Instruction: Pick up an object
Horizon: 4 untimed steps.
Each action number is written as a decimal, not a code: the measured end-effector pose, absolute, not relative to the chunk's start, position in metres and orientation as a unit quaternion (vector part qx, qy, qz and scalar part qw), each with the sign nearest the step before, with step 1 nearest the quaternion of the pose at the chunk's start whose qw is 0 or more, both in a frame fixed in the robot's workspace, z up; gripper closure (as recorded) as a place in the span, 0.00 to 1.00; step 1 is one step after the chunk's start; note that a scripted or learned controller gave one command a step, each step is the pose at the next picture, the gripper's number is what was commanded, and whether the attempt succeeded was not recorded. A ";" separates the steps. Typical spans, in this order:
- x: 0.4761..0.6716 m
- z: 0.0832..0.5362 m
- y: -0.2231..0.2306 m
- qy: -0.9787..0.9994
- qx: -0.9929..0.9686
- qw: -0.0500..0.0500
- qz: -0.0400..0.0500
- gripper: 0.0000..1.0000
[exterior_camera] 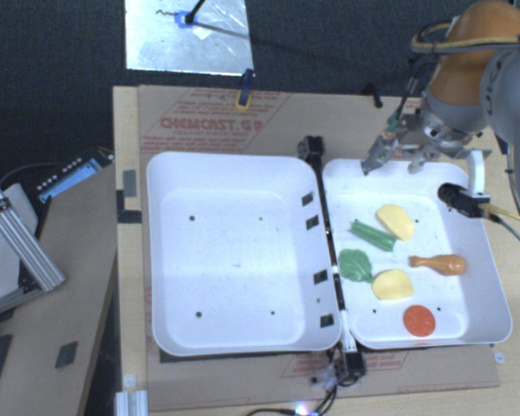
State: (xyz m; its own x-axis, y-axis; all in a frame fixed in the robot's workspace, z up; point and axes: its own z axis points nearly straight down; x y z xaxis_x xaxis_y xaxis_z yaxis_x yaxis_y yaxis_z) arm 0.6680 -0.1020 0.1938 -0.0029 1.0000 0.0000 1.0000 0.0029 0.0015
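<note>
Tool point(393, 156) over right bin's point(485, 276) far edge, seemingly empty, six small items below, left bin point(234, 258)

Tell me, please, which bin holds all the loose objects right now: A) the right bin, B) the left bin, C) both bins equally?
A: the yellow pieces, green pieces, orange drumstick-shaped piece and red disc all lie in the right bin.
</note>
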 end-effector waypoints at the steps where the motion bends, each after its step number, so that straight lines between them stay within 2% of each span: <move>1: 0.669 0.205 -0.102 0.709 0.705 0.002 0.002 1.00; 2: 0.670 0.245 -0.041 0.711 0.704 0.001 0.003 1.00; 3: 0.645 0.390 0.006 0.711 0.703 0.006 0.007 1.00; 4: 0.624 0.457 0.071 0.711 0.703 0.002 0.005 1.00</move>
